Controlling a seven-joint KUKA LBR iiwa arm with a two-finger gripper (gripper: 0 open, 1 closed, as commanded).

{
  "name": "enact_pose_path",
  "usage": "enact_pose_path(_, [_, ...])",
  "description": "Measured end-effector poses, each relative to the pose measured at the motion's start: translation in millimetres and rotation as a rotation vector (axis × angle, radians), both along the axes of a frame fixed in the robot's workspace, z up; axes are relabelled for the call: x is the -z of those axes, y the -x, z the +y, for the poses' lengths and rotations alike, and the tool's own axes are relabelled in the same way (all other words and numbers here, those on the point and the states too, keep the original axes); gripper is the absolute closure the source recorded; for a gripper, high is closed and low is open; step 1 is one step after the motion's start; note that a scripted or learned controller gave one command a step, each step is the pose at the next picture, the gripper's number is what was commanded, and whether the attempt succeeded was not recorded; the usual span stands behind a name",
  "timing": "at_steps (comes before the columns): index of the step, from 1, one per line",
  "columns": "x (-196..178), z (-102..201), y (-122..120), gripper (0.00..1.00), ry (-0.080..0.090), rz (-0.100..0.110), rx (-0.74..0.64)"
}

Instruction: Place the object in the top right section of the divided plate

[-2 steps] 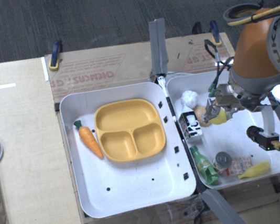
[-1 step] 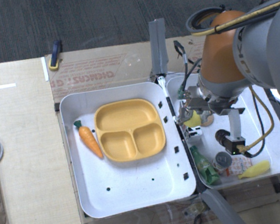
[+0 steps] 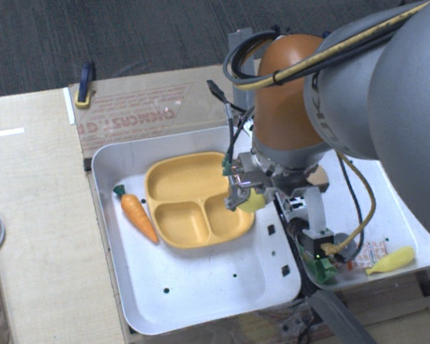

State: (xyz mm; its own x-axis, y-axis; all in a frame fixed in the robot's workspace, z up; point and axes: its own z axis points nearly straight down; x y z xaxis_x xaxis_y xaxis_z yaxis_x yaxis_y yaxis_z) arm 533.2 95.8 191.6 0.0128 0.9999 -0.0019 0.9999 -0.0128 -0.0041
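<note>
The tool (image 3: 241, 194) hangs over the yellow divided plate's (image 3: 191, 200) right edge, carrot (image 3: 137, 216) just left.

Toy carrot (image 3: 138, 217) in left bin (image 3: 194, 293), beside it, yellow banana-shaped toy (image 3: 391, 261) in right bin (image 3: 423, 242)

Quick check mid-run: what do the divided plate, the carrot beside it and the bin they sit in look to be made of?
The divided plate looks like moulded plastic: uniform yellow, smooth, rounded ridges, soft sheen. The carrot seems a plastic or rubber toy: flat, even orange with a small green tip; which one I cannot tell. The bin looks like thin white plastic or enamelled metal, glossy with rounded corners; the view leaves that open.
</note>
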Motion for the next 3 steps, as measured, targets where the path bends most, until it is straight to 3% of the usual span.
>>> enact_pose_path(1, [-14,133,19,1.0,0.002,-0.001,0.132])
enact_pose_path(2, [-14,132,18,0.0,0.002,-0.001,0.132])
enact_pose_path(3, [-8,50,21,0.0,0.001,0.0,0.045])
